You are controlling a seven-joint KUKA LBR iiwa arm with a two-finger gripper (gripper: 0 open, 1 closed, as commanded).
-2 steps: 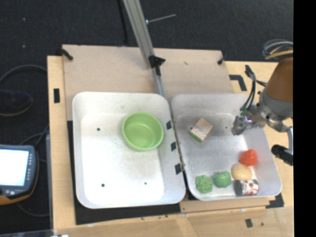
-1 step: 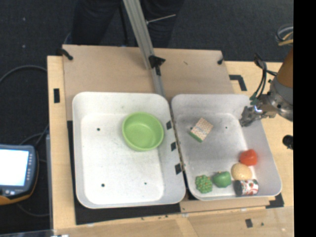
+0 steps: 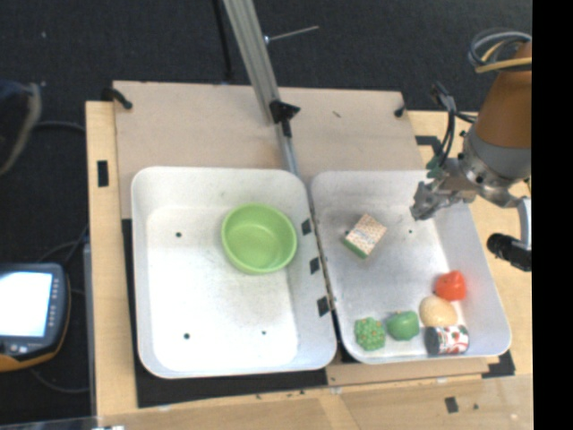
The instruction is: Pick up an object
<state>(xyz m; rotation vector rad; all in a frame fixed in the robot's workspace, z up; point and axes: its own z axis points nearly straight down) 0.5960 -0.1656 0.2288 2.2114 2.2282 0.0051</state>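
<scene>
The tool [image 3: 428, 202] hangs over the upper part of the right bin [image 3: 394, 186], too dark and small to tell its grip, apart from the small patterned box [image 3: 365, 236] lying tilted mid-bin, while the arm [image 3: 503, 115] is cut off at the frame's right.

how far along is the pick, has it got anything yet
Nothing looks picked so far. The claw hangs over the upper part of the right bin with no object seen in it. The small box lies to its left on the bin floor, and the other pieces, the red one among them, sit along the bin's near edge. The green bowl sits in the left bin. The whole grasp and lift is left.
</scene>
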